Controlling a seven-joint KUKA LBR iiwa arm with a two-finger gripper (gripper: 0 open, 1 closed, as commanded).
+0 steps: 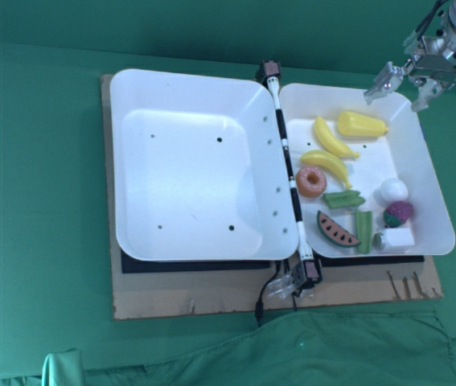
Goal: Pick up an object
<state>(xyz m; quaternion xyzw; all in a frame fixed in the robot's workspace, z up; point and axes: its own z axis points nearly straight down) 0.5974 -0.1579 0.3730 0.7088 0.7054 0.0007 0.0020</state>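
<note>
My gripper [400, 89] hangs above the far edge of the right bin [433, 179], its two fingers spread open with nothing between them. Below it in that bin lie a yellow pepper-like piece [361, 125], two bananas [332, 137] [326, 165], an orange doughnut [310, 182], green pods [343, 199] [363, 231], a watermelon slice [336, 231], a white ball [393, 190], a dark pink berry [399, 212] and a white block [395, 238]. The yellow pepper piece lies nearest to the gripper, just below and left of it.
The left bin [131, 103] sits beside the right one, parted by a black-and-white striped bar [285, 155]. Both rest on a cardboard sheet [211, 300] on green cloth. A cable clump [290, 284] lies at the bar's near end.
</note>
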